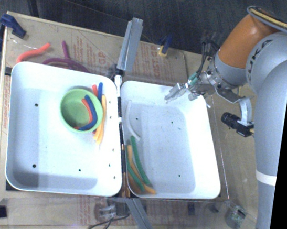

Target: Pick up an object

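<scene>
My gripper [181, 94] hangs over the far right corner of the right bin [190, 160], fingers open with nothing between them. Along that bin's left wall lie thin green sticks [138, 161] and orange sticks [139, 182], with a white stick [131, 124] above them, all well to the lower left of the gripper. The left bin [38, 149] holds a green bowl [77, 111]. Blue and red sticks [89, 106] lie across the bowl, and an orange stick [100, 124] rests at its right rim.
A metal bar [129, 43] rises behind the gap between the bins. Behind the left bin lie an orange-handled tool [33, 52] and a purple tube [66, 64]. Blue clamps [165, 43] grip the bench's far edge. A black fitting [236, 124] juts from the arm right of the bin.
</scene>
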